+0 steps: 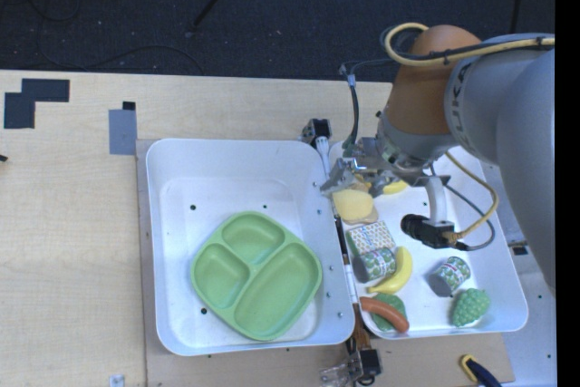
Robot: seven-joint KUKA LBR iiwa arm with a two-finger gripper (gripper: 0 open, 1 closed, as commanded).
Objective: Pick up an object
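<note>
Pale wooden tabletop (pixel 72 222), two white bins. My pincer (pixel 355 169) hangs over the right bin (pixel 507 304), just above a pale yellow lump (pixel 354 206); grip state: cannot tell. Lump looks light, soft, rounded. I'd take it across its narrow middle.

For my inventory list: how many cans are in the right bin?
2. One can lies beside the banana near the left wall; another can is toward the right, above the green toy. The arm may hide more.
</note>
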